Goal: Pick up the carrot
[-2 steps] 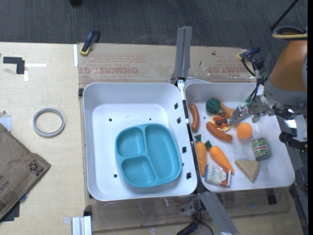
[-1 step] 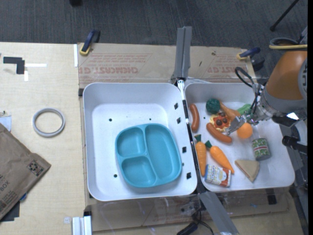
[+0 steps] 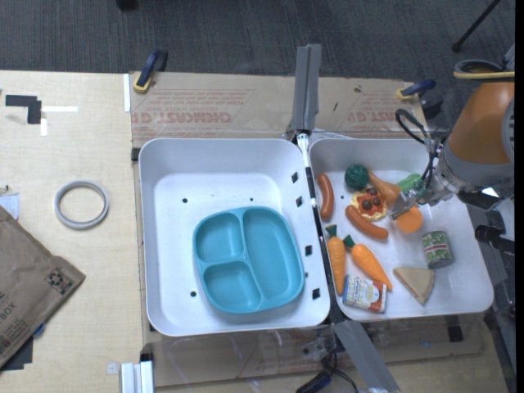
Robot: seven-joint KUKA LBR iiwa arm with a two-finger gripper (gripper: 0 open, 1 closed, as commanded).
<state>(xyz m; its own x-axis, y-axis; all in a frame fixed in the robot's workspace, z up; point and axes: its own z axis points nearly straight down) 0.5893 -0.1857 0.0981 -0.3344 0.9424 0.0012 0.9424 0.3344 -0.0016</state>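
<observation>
Front of right bin: small printed carton (image 3: 363, 293) lies flat by the near wall; a tan wedge of toy bread (image 3: 416, 283) lies to its right.
Carrot: two carrots here. One carrot (image 3: 371, 266) lies slantwise just above the carton, green top toward the bin's middle. A second carrot (image 3: 336, 259) lies along the left wall of the right bin (image 3: 483, 289), green top at the far end.
Other items, right bin: green-labelled can (image 3: 437, 249) on its side near the right wall; two sausages (image 3: 326, 196), (image 3: 366, 223); a pizza slice (image 3: 370, 205); a green broccoli piece (image 3: 356, 176); an orange fruit (image 3: 408, 219).
Gripper: gripper (image 3: 407, 206) is low over the far right part of the right bin, just above the orange fruit, well apart from both carrots. Finger state: cannot tell.
Arm: orange band (image 3: 483, 121) at the right edge.
Left bin: left bin (image 3: 164, 236) holds a blue divided plate (image 3: 246, 259).
Bench: tape ring (image 3: 82, 204) well left of the bins.
</observation>
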